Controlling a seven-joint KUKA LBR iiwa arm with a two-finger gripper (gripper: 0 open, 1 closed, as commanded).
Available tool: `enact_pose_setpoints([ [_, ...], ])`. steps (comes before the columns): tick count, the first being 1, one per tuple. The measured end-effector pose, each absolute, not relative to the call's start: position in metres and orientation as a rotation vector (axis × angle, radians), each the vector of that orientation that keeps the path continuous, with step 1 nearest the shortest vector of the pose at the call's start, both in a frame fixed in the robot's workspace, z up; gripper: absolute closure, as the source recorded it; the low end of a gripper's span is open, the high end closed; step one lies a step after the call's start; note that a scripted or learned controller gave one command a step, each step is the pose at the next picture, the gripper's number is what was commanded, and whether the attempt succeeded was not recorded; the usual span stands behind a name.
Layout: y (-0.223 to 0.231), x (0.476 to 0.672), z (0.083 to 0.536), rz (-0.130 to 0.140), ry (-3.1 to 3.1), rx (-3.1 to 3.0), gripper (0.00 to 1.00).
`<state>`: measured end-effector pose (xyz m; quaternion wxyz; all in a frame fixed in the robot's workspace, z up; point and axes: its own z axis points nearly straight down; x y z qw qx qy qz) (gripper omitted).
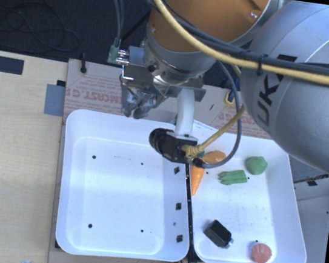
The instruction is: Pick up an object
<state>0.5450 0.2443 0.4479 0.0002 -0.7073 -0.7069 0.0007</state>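
Your gripper (138,104) hangs over the back rim of the left bin (112,193), up and to the left of the carrot (196,180). From this slant you cannot tell how wide it stands. Anything worth picking lies in the carrot's own right bin (250,214): a green pod (233,178) just right of the carrot, a green lump (256,165) beyond that, and a black block (218,233) and a pink ball (261,252) below. The block lies apart from the others, so it is probably your cleanest target.

Robotics lab: grey arm (306,88) over two white bins (118,194) (loose cables (117,10) behind)
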Motion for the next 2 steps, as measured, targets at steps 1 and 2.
enact_pose_setpoints([
  [1,0.2438,0.5477,0.5431,-0.008,-2.226,-2.22,1.0],
  [2,0.2431,0.54,0.537,0.008,-2.222,-2.217,1.0],
])
